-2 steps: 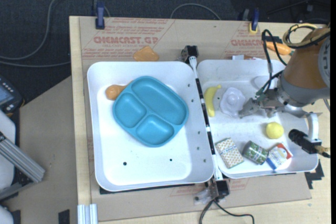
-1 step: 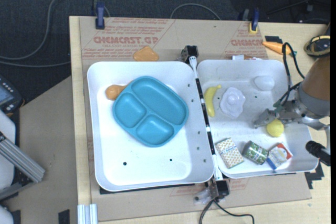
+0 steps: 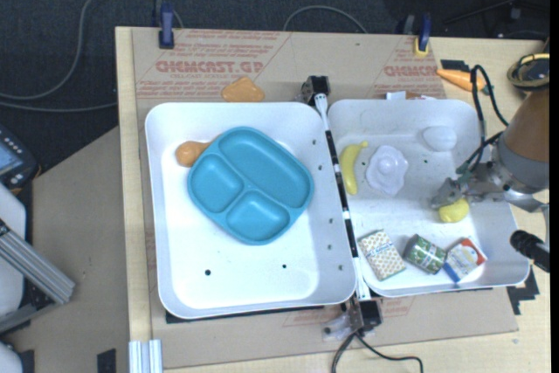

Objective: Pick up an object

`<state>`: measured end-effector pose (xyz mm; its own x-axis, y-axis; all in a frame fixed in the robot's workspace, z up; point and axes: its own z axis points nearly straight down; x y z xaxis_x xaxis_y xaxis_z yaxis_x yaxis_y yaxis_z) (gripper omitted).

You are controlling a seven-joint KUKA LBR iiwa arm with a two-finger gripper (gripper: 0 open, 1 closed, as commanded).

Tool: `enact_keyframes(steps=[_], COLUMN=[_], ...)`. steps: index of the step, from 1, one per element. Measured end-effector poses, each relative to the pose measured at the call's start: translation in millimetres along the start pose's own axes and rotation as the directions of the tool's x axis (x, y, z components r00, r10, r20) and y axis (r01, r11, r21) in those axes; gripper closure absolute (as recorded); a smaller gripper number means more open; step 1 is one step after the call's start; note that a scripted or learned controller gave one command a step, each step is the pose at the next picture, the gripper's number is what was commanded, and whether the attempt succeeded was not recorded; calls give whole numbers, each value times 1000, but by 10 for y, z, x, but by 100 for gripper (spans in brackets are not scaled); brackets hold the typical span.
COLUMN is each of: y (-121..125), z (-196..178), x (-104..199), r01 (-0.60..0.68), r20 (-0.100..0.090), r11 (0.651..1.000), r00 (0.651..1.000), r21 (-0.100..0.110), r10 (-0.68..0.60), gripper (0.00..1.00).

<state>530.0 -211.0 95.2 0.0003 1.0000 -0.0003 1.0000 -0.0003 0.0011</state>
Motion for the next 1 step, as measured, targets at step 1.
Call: enact_keyframes(steps=[1], y=[-243], z=[58], x=[974], r01=[8], r20=[-7], r11=[1000], r00=[1000], r21=[6], r10=[-8], gripper=[100])
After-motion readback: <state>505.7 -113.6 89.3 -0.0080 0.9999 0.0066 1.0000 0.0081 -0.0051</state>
